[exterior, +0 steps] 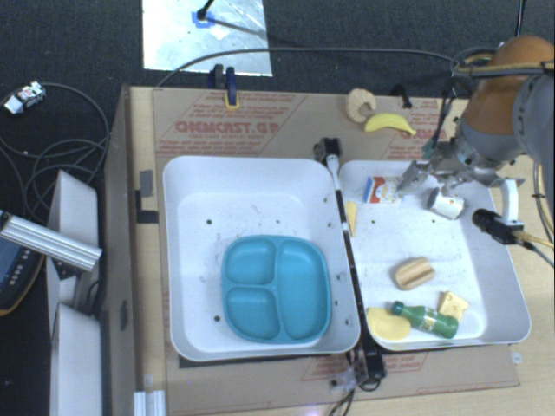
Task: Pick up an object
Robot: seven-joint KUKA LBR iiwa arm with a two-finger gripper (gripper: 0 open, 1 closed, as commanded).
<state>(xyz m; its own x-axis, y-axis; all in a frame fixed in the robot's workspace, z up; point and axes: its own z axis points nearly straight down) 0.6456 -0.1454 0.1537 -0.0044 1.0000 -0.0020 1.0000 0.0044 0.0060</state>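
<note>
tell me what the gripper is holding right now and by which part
It cannot be told. The gripper is low over the far end of the right bin, beside a small red, white and blue carton, but the view does not show anything between the jaws.

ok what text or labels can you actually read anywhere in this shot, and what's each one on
"CHEMCAST GP", roughly, in red on the brown protective sheet behind the left bin; the other red print on it is too blurred.
Red, white and blue carton in the right bin: print too small to read.
Green bottle: label unreadable.
</note>
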